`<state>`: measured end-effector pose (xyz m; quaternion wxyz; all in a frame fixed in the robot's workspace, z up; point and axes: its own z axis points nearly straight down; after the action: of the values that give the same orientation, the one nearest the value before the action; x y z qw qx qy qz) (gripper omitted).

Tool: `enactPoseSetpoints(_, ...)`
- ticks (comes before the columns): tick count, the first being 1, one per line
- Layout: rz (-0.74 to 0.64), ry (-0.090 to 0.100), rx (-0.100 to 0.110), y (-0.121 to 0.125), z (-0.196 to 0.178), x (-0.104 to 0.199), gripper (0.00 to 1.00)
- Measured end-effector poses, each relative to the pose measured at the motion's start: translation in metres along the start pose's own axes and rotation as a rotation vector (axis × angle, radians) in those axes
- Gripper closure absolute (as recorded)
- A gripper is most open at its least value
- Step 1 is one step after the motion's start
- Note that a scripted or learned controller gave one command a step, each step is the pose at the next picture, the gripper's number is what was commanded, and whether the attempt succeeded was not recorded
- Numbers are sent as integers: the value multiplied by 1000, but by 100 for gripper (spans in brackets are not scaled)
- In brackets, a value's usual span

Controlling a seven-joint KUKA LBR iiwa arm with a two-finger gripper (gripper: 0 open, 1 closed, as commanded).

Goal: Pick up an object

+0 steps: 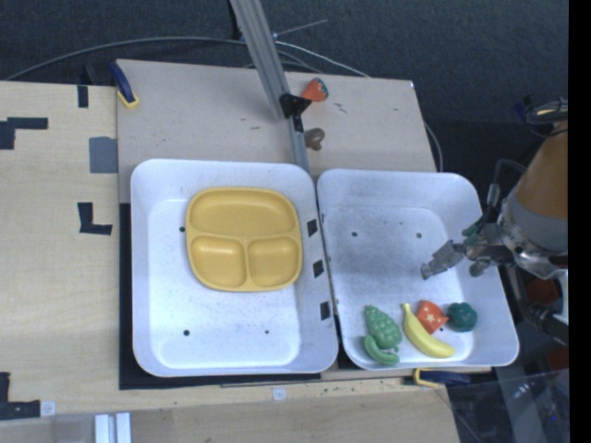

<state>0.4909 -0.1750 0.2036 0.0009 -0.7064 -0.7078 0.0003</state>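
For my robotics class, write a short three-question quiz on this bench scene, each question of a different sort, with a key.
1. True or false: the yellow divided plate lies in the left bin.
2. Which toy lies nearest the right bin's front edge? A. banana B. a blue cup C. a red ball
3. Fill in: the gripper hangs over the ____ bin.

Key: 1 true. 2 A. 3 right.

A pale wooden counter point(55, 247) with dark tape marks sits on dark blue carpet point(416, 17); thin cables point(185, 41) trail across.
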Motion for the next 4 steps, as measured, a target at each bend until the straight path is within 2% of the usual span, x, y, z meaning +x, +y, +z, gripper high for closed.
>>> enactPoseSetpoints(1, 0, 0, 0, 0, 0, 0, 0)
enactPoseSetpoints(2, 1, 1, 7, -5, 63, -4, 0)
enactPoseSetpoints(3, 1, -2, -1, -5, 114, -4, 0)
enactPoseSetpoints(4, 0, 0, 0, -5, 103, -3, 100)
